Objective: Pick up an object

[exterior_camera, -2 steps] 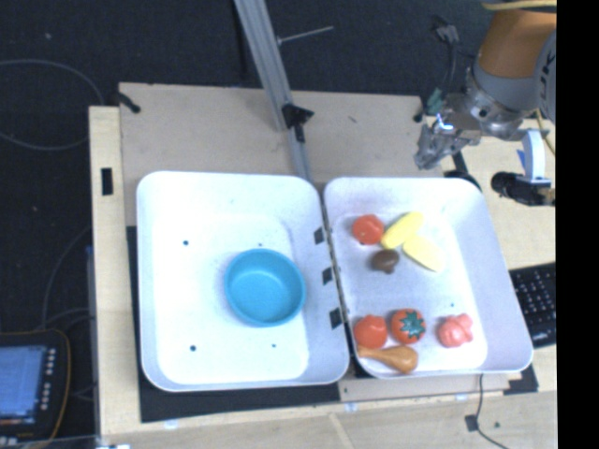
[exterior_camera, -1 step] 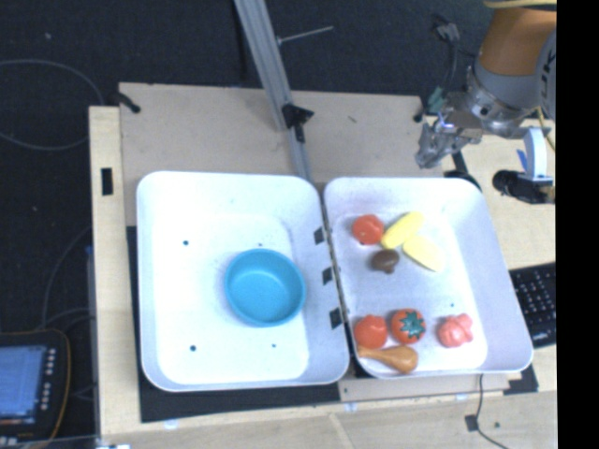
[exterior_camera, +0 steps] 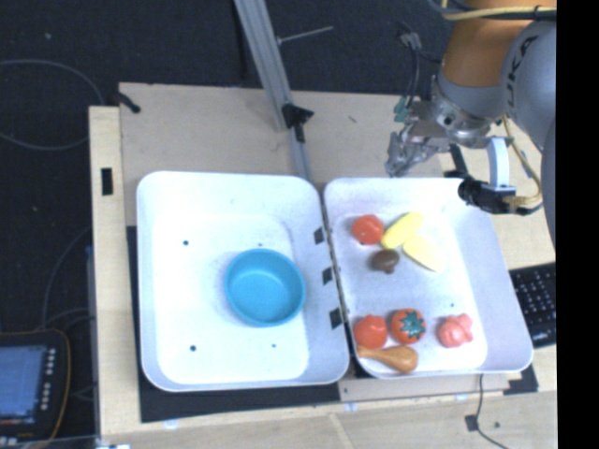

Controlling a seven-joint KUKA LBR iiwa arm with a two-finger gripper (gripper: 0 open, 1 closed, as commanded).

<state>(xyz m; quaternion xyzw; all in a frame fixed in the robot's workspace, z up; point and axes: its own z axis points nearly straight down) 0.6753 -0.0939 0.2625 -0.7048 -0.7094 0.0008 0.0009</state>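
1. Claw (exterior_camera: 404,162): above the right bin's (exterior_camera: 496,251) far rim; grip state impossible to tell.
2. Candidate objects: tomato (exterior_camera: 367,229), banana (exterior_camera: 402,231), all lying in that bin.
3. Progress: nothing lifted; the whole pick remains.

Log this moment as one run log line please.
tool: above right bin's far edge, nothing held | blue bowl: left bin | stage: pre-grasp
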